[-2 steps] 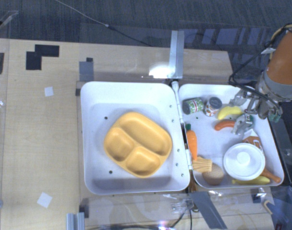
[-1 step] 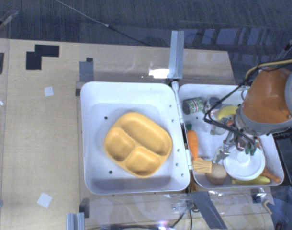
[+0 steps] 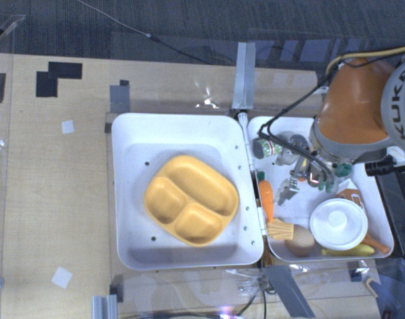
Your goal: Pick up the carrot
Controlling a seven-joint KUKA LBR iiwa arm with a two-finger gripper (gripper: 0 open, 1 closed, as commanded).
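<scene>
The carrot (image 3: pixel 265 201) is a short orange piece lying lengthwise against the left wall of the right bin (image 3: pixel 382 208). My gripper (image 3: pixel 302 182) hangs over the middle of that bin, a little to the right of the carrot and slightly farther back. It is open, with bare bin floor showing between its fingers and nothing held. The arm's orange band and grey wrist hide the bin's far right part.
In the right bin, a white bowl (image 3: pixel 338 222) sits right of the carrot, a small brush (image 3: pixel 282 230) and a brown lump (image 3: pixel 301 244) lie just in front of it, and a yellow banana (image 3: pixel 348 250) lies along the front wall. A yellow divided plate (image 3: pixel 191 199) lies in the left bin (image 3: pixel 129 178).
</scene>
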